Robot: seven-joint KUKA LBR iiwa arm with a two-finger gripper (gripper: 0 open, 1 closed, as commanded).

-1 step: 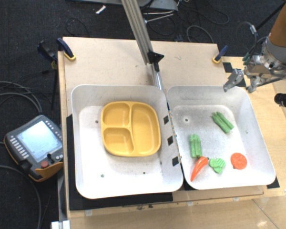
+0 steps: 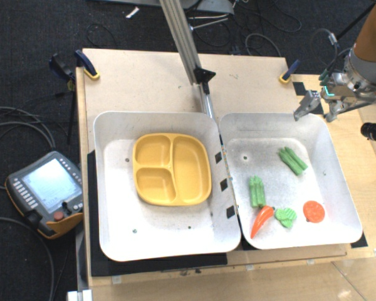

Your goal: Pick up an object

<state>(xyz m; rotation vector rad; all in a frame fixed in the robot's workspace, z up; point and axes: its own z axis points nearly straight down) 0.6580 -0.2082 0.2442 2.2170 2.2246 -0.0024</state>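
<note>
While the tool (image 2: 318, 105) hung with its fingers spread and nothing between them, over the far edge of the right bin (image 2: 341, 187), no pick had been made; every candidate, the nearest being the green bean (image 2: 292, 160), lay in that bin.

Noted: yellow divided tray (image 2: 172, 168) in white bin (image 2: 113, 168); green pieces (image 2: 292, 160), (image 2: 257, 191), (image 2: 286, 216), orange-red carrot (image 2: 262, 221) and red-orange disc (image 2: 313, 211) in second white bin (image 2: 338, 187).

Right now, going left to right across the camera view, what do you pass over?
Teach pendant → yellow divided tray → green bean piece → orange carrot → small green piece → orange slice → gripper.
</note>
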